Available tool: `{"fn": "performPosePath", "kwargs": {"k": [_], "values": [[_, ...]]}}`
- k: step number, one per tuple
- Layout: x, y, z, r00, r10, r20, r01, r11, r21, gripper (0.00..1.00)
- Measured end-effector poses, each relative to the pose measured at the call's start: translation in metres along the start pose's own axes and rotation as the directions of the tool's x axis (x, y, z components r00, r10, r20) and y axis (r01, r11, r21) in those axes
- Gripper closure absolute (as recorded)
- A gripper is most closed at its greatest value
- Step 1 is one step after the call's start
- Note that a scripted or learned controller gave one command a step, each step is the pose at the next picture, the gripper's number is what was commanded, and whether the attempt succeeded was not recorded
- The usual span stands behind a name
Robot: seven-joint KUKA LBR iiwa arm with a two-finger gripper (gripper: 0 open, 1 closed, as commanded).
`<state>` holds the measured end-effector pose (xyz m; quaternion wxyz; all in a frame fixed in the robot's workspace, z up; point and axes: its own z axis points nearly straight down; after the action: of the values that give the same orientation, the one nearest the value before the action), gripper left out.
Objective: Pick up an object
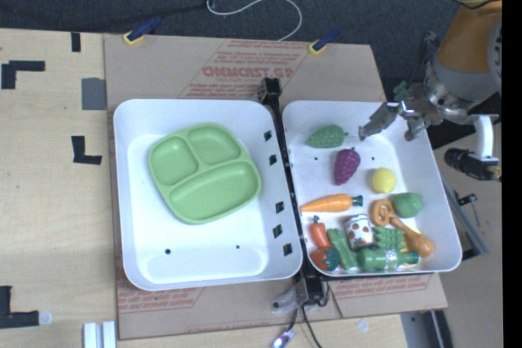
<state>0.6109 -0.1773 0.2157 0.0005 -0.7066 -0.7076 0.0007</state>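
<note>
Resting in the left bin (130, 175), a green divided plate (204, 172) lies flat. In the right bin (436, 200), a purple grape bunch (346, 165) sits near a yellow lemon (383, 180). The gripper (393, 123) hovers above the far edge, fingers spread and holding nothing.

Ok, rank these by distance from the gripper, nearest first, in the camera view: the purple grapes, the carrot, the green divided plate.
1. Purple grapes, in the right bin, just below-left of the gripper.
2. Carrot, lower in the same bin, near the divider.
3. Green divided plate, across in the left bin.
</note>
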Motion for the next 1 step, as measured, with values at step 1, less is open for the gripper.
{"fn": "performPosePath", "kwargs": {"k": [1], "values": [[0.0253,-0.0238,0.1321,1.000,0.000,-0.004,0.000,1.000,0.012,0.00]]}}
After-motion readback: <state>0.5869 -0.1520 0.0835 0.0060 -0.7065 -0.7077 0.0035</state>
